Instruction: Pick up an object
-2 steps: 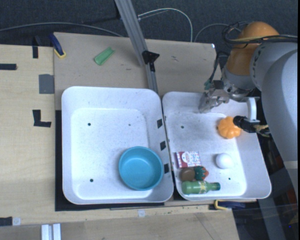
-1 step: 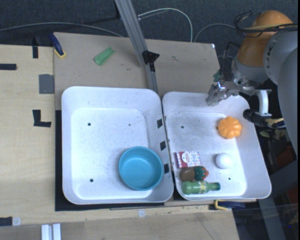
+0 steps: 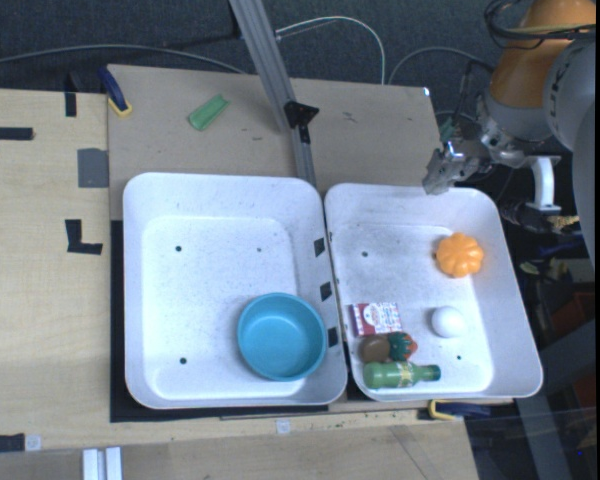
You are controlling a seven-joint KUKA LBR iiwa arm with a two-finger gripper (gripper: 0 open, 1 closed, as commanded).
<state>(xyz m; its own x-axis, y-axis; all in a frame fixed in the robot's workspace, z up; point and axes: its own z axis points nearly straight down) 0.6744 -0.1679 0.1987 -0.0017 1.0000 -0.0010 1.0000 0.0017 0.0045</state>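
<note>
On the bench's far left a green block [image 3: 207, 112] lies on the tan board, its long axis slanting from near-left to far-right. A grey metal post [image 3: 267, 58] slants down from the far edge to the gap between the two bins.

The left bin [image 3: 160, 208] holds a blue bowl [image 3: 281, 335], upright with its mouth facing up, in the bin's near right corner, close to the right wall.

The right bin [image 3: 480, 213] holds five things. Near its left wall lies a small red and white packet [image 3: 377, 318], flat. Just nearer than it sits a small brown and red-green toy [image 3: 390, 348], touching or almost touching the packet; its shape is too small to tell. Nearest of all lies a green bottle [image 3: 401, 374] on its side, its long axis running left to right, parallel with the bin's near wall, with the narrow yellowish neck pointing right. A white ball [image 3: 447, 321] rests right of the packet, apart from it. Farther back, near the right wall, sits an orange pumpkin-shaped object [image 3: 459, 254], well apart from the ball.

The gripper [image 3: 439, 175] hangs at the far edge of the right bin, above its rim, well apart from every object. Nothing is between its fingers; whether they are spread or closed cannot be told.
</note>
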